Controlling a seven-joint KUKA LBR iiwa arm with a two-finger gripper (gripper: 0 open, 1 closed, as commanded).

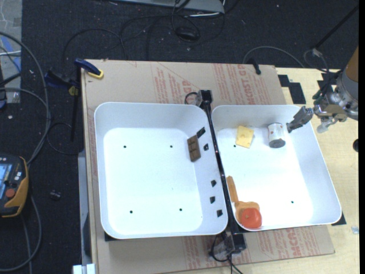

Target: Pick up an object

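The right bin [319,164] holds a pale yellow block [244,136] and a small white and grey cylinder [276,135] near its far wall. An orange-handled piece with a red round end [248,214] lies in its near left corner. A brown block [194,148] rests against the right wall of the left bin [114,153]. My gripper [309,123] hangs over the far right rim of the right bin, just right of the cylinder. It is open, with nothing between its fingers [297,120].
Small black clips [214,182] line the divider between the bins. Cables and a blue and yellow clamp [88,68] lie beyond the cardboard-covered bench. A handheld pendant [11,184] sits at the far left.
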